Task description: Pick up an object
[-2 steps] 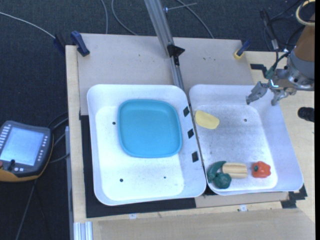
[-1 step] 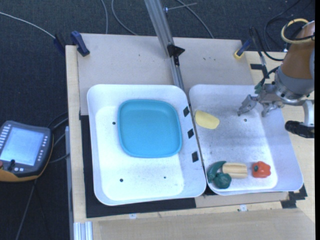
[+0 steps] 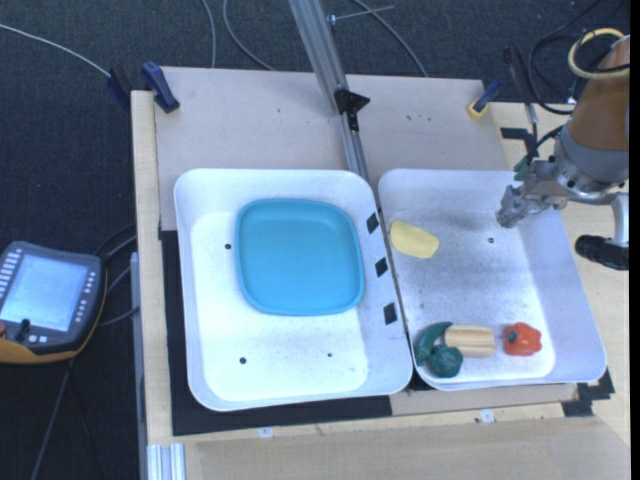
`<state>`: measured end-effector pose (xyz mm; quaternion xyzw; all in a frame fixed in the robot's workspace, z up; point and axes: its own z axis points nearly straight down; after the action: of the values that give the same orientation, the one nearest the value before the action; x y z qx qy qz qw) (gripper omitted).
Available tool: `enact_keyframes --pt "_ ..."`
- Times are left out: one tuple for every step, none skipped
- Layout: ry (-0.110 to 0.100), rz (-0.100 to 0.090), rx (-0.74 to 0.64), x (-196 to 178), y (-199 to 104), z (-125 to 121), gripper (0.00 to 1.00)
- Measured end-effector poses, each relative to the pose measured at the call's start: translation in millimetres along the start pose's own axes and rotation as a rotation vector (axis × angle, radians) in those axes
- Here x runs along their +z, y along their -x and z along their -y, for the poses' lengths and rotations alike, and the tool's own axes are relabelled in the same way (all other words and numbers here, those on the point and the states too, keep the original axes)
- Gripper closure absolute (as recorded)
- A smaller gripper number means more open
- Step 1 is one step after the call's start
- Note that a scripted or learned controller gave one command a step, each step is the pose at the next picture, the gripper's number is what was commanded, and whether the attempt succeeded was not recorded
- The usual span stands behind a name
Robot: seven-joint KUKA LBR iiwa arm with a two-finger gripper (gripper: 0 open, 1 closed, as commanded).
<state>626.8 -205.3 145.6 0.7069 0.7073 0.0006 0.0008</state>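
Observation:
In the right bin a pale yellow lump lies near the left wall. Along the bin's front edge sit a dark green vegetable, a tan block and a red pepper in a row. My gripper hangs over the bin's upper right part, reaching in from the right, well apart from all of these. Nothing shows between its fingers.
The left bin holds a turquoise square plate. A metal rail runs down from the top to the gap between the bins. A teach pendant lies off the bench at the left. Cables trail across the dark floor.

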Motion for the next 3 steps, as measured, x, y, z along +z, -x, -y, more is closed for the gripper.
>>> enact_keyframes --pt "0.002 0.001 0.0 -44 1 -7 1.0" --pt "0.003 0.001 0.0 -88 4 -10 1.0" --pt "0.003 0.001 0.0 -132 2 -13 1.0"
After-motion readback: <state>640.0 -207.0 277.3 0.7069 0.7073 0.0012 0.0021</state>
